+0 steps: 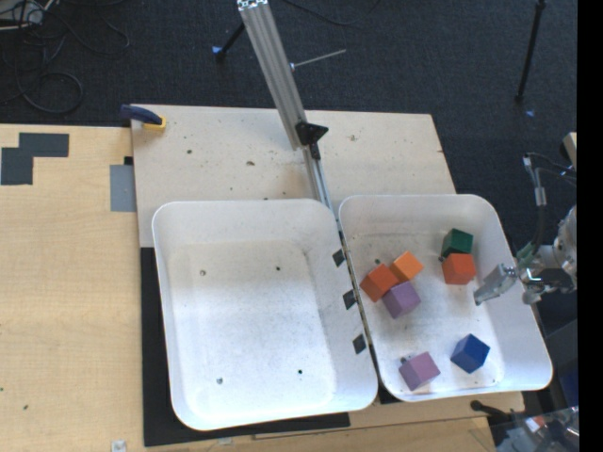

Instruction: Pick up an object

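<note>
The right white bin [490, 210] holds several small blocks. A green block [458, 241] sits at the upper right, touching an orange-red block [459, 268] just below it. Near the middle, an orange block [408, 266], a red-orange block [379, 281] and a purple block [402, 299] cluster together. A second purple block [418, 369] and a blue block [470, 353] lie near the front wall. My gripper [513, 284] hangs over the bin's right rim, open, with nothing between its fingers. It is to the right of the orange-red block and apart from it.
The left white bin [170, 229] stands beside the right one, with a divider with black clips [345, 281] between them. A slanted aluminium post [278, 73] rises behind the bins. A small blue and yellow item [143, 116] lies at the bench's back left corner.
</note>
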Motion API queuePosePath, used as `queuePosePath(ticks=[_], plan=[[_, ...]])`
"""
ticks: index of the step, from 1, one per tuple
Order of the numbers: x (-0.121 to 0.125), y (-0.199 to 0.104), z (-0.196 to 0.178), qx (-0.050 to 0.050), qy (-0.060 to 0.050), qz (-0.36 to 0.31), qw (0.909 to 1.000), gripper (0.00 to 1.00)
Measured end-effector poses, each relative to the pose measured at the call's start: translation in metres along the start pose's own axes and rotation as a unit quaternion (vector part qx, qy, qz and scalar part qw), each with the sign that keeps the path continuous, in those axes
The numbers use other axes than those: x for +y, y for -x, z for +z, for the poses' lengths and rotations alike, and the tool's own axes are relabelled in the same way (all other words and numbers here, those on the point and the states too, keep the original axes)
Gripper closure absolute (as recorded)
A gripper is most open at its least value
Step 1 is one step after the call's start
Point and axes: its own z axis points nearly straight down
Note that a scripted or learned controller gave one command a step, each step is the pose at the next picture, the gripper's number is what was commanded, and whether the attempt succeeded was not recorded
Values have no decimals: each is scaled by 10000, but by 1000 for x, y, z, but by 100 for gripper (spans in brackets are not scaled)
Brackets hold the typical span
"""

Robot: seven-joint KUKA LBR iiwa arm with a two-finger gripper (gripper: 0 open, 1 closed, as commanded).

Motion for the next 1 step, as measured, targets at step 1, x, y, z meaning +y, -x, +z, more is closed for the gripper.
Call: queuePosePath(ticks=[1], plan=[[1,1,-2,-7,26,9,10000,0]])
